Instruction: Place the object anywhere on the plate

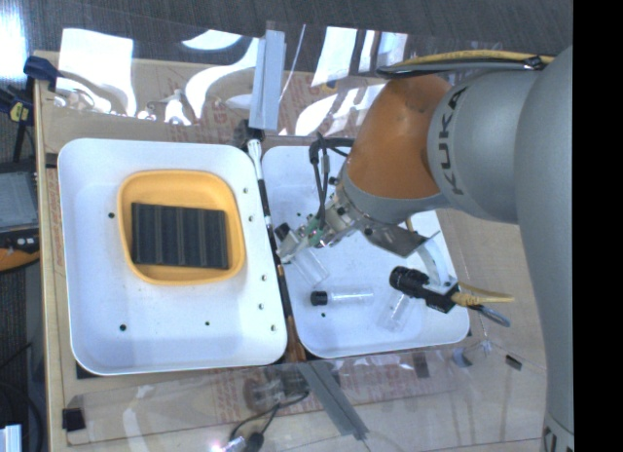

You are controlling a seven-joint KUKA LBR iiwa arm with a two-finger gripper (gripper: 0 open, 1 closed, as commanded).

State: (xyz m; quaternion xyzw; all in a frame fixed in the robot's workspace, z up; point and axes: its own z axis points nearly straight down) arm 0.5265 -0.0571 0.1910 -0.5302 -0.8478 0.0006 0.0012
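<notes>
Two shallow white bins sit side by side on the tabletop. The left bin (146, 328) holds a yellow plate (175, 188) with a dark ridged middle, and bare white floor all round it. In the right bin (288, 175), the tool (307, 238) hangs low by the edge the bins share; its opening cannot be told. A clear tube (343, 297) with a black cap lies flat just beside it, nearer the bin's front rim.

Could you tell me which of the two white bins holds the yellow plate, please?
The bin on the view's left: the yellow plate sits inside it, whereas the other bin has the arm over it.
</notes>
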